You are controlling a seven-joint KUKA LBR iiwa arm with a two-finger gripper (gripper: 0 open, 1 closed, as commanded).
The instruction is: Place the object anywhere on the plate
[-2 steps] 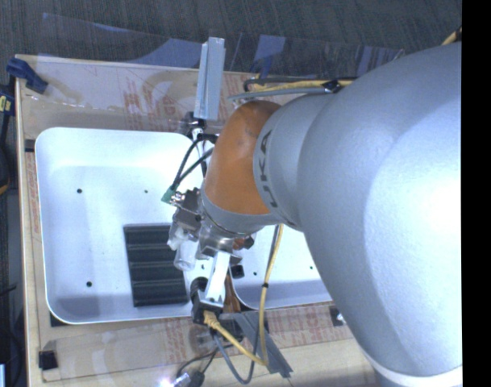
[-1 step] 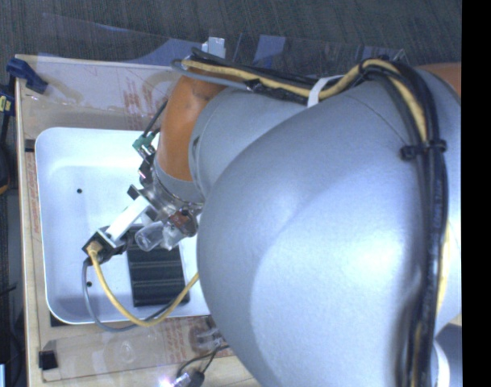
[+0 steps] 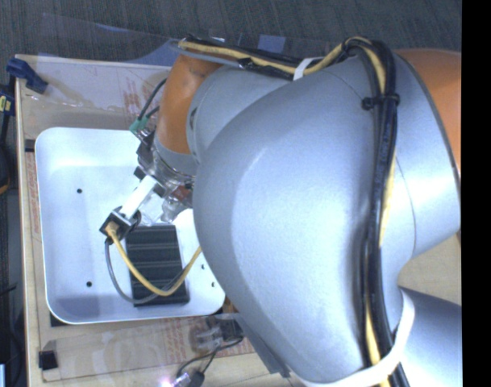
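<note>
Arm: from my remote seat I see the grey arm [image 3: 309,216] reaching in from the right, covering the right half of the bench [image 3: 84,87].
Orange band: [image 3: 174,95] above the wrist, over the bin's far edge.
Gripper: [image 3: 166,204] down inside the white bin [image 3: 68,160], near its middle; I cannot tell how open it is or whether it holds anything.
Object: I cannot tell where it lies.
</note>
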